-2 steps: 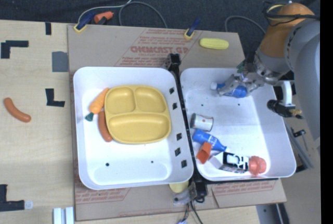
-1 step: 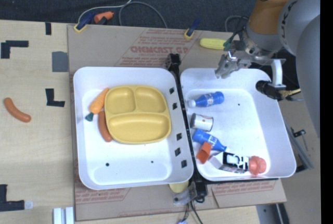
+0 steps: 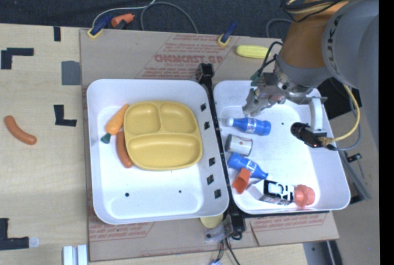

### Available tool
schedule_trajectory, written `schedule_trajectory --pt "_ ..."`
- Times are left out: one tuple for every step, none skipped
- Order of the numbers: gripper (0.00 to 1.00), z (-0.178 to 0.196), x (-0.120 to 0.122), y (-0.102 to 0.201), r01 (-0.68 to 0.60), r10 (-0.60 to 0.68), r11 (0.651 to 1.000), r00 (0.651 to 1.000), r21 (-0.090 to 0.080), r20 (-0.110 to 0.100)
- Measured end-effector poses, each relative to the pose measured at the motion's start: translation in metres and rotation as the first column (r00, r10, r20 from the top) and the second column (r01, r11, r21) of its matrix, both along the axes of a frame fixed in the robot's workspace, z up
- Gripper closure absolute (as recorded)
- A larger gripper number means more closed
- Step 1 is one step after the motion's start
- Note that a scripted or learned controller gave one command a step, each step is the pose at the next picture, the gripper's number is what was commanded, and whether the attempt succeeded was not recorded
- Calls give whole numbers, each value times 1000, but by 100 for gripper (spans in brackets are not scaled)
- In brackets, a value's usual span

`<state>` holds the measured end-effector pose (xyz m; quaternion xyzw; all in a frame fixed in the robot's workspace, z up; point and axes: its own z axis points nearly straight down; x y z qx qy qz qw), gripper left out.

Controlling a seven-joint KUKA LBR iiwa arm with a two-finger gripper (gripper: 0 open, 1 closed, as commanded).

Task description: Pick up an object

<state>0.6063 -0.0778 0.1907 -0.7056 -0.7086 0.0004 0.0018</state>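
Observation:
My gripper [image 3: 253,111] hangs over the upper part of the right bin [image 3: 332,177], just above a blue bottle [image 3: 251,127] lying on its side. Nothing shows between the fingers. Below that bottle lie a small silver can [image 3: 239,145], a second blue bottle [image 3: 247,166] and an orange piece [image 3: 241,182]. Near the bin's front edge sit a black-and-white object [image 3: 276,190] and a red-pink ball-shaped toy [image 3: 304,195]. The grey arm with its orange band [image 3: 308,36] comes in from the upper right.
The left bin [image 3: 104,190] holds a yellow divided plate [image 3: 163,134], a carrot [image 3: 114,122] and a sausage [image 3: 124,150]. A corn cob [image 3: 252,52] lies behind the right bin, another sausage [image 3: 20,130] far left on the bench. A black cable fitting [image 3: 306,133] hangs inside the right bin.

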Motion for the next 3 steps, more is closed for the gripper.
schedule_trajectory --pt "0 -1 1 -3 3 -3 1000 1000 -2 2" --pt "0 -83 64 -34 1 0 1000 999 -10 33" --pt "0 -104 63 -19 2 -2 1000 1000 -8 6"
